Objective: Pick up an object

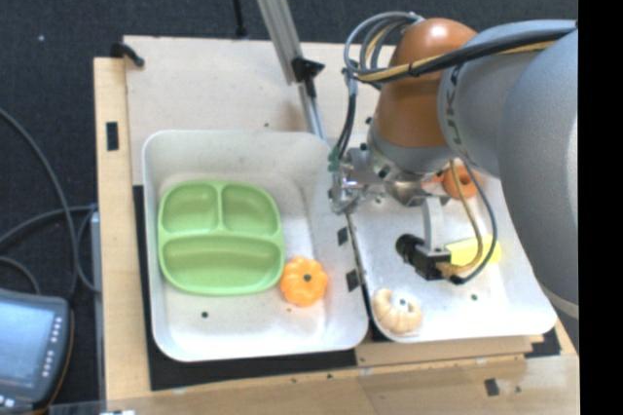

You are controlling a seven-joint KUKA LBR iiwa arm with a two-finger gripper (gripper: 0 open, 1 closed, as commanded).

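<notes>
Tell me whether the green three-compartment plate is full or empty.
Empty: the green three-compartment plastic plate shows bare green in every section; the small orange pumpkin lies outside it.

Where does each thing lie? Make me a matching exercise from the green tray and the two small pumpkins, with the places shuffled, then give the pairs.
Things:
1. green tray
2. orange pumpkin
3. pale pumpkin

Places:
A. right bin, front corner nearest the other bin
B. left bin, middle
C. left bin, beside the tray's front right corner

Pairs: 1-B, 2-C, 3-A.
</notes>
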